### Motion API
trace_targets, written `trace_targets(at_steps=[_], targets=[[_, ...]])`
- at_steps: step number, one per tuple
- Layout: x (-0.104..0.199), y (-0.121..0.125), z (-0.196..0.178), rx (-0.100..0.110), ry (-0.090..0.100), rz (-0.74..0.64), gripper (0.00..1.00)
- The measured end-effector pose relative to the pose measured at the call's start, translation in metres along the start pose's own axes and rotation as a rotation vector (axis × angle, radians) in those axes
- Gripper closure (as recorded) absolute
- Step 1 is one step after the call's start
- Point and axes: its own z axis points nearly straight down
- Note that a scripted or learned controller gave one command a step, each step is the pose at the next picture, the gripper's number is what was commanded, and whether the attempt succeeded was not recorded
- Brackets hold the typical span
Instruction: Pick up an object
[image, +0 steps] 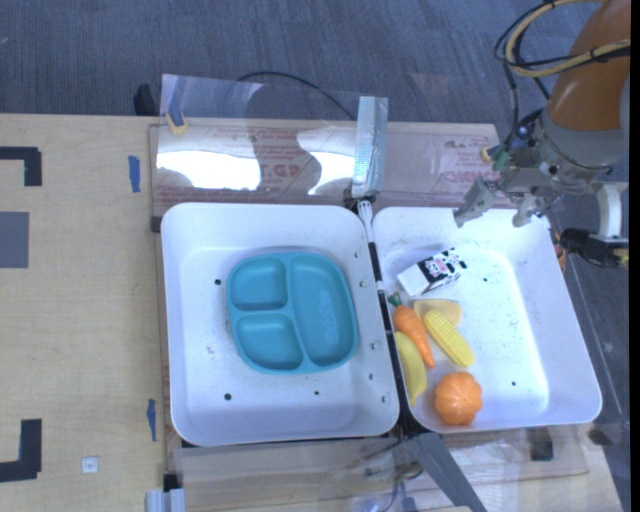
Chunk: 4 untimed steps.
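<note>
Gripper (497, 205) sits over the far rim of the right bin (560, 330), fingers spread apart with nothing between them, tips pointing down toward the bin; arm enters from the right, orange band above the wrist.

Objects all lie toward the near-left of the gripper, clustered along the bin's left wall. Closest is the small black-and-white toy (430, 271), long axis slanting up to the right; probably the easiest target.

Further off: corn cob (449, 336), yellow, long axis running diagonally toward the near-right; carrot (413, 332) just beside it, roughly parallel, touching; banana (409, 368) under the carrot, lying along the wall; orange (458, 397), round, nearest the front edge.

Left bin (190, 330) holds a blue divided plate (292, 310), well apart from the gripper.
</note>
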Motion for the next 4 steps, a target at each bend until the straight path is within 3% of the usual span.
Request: trace_targets(at_steps=[1,2,3,4], targets=[[0.023,-0.086,0.035,0.001,0.001,-0.162,0.00],[-0.008,-0.115,0.140,0.003,0.002,-0.412,0.00],[-0.024,-0.156,0.159,-0.009,0.000,-0.152,0.00],[0.003,-0.086,0.159,-0.011,-0.002,-0.195,0.00]])
